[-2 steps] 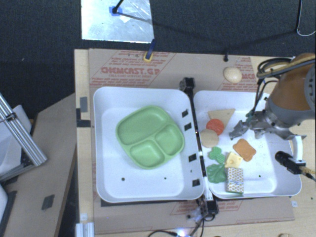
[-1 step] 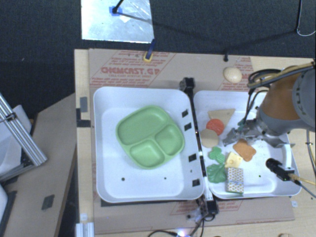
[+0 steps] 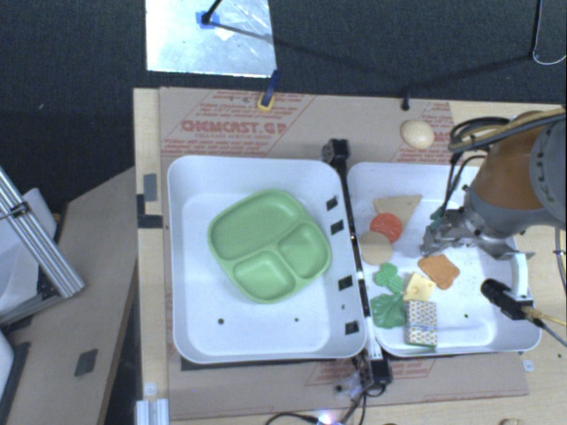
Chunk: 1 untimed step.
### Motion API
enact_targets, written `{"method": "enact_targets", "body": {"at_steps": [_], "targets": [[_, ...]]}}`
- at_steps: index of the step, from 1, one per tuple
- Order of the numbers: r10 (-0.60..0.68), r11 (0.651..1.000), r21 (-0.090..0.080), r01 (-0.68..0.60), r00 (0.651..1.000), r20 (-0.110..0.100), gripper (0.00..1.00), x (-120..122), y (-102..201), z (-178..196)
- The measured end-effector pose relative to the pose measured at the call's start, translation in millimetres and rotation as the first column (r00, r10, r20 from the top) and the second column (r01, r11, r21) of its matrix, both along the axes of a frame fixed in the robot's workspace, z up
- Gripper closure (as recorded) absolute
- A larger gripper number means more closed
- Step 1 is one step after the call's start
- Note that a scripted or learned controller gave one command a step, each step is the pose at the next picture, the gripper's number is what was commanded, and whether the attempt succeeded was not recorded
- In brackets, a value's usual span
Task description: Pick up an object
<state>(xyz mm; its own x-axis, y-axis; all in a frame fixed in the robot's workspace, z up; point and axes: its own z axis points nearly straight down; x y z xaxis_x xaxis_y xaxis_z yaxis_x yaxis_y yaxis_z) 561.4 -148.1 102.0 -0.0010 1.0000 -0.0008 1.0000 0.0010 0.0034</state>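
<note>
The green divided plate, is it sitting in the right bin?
No, the green divided plate lies in the left bin.

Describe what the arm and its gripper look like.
The arm is bulky and rounded, grey with an orange band above the wrist. Thin dark cables loop over its top. The gripper is a small, darker grey metal part at its tip, above the right bin.

Even overhead light, soft blur overall, glare on foil sheet, white bins bright, faint shadows, dark bkgd
</note>
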Motion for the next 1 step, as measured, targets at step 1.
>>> {"method": "enact_targets", "body": {"at_steps": [1], "targets": [[-0.002, 1.0, 0.0, 0.002, 1.0, -0.001, 1.0, -8.2, -5.4, 53.1]]}}
